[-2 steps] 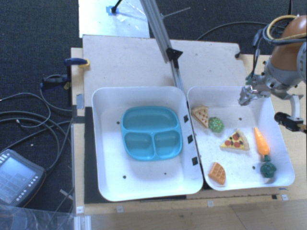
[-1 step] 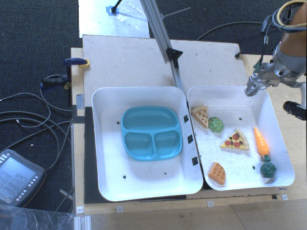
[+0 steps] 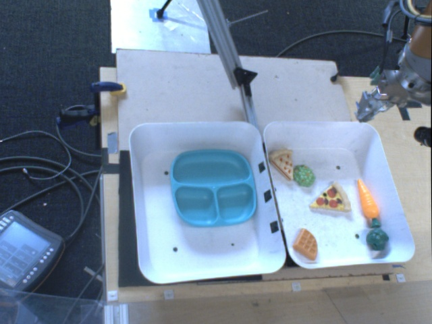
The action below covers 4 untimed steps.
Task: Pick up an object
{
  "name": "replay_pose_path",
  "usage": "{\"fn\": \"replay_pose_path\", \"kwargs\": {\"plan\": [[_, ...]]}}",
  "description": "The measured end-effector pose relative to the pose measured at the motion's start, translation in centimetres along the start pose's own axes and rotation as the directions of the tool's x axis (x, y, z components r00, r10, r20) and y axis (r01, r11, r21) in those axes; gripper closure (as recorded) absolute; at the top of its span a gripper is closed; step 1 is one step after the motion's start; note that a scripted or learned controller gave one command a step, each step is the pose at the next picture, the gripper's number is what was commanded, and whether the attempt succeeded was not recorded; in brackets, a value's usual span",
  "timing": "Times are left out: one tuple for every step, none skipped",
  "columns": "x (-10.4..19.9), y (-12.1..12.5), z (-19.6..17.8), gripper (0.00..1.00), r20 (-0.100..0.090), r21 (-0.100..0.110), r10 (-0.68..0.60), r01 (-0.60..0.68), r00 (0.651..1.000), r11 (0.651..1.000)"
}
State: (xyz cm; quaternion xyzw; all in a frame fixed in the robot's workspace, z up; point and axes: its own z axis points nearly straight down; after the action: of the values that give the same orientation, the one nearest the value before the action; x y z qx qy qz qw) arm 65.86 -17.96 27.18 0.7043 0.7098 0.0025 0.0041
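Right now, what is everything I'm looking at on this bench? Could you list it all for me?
white bins: 2, white, side by side on the bench; left bin, right bin
divided plate: 1, light blue, middle of the left bin
pizza slice: 1, yellow with red dots, centre of the right bin
wedge slice: 1, tan, right bin near its upper left corner
green round piece: 1, green, touching the wedge slice
waffle piece: 1, orange-brown, front of the right bin
carrot: 1, orange, right side of the right bin
dark green piece: 1, dark green, below the carrot
clamp: 1, blue and yellow, bench's left edge
handheld pendant: 1, grey, floor at left
gripper: 1, grey, above the right bin's far right corner
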Motion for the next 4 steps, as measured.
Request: {"fn": "replay_pose_path", "kwargs": {"plan": [[6.2,-1.2,0.1,1.0,-0.004,0.008,-0.003,0.003,1.0,1.0],[11.4,-2.3,1.7,1.0,-0.004,0.009,-0.003,0.003,1.0,1.0],[17.0,-3.3,3.0,1.0,-0.005,0.01,-0.003,0.003,1.0,1.0],[22.4,-4.5,4.2,1.0,-0.004,0.01,-0.003,0.003,1.0,1.0]]}}
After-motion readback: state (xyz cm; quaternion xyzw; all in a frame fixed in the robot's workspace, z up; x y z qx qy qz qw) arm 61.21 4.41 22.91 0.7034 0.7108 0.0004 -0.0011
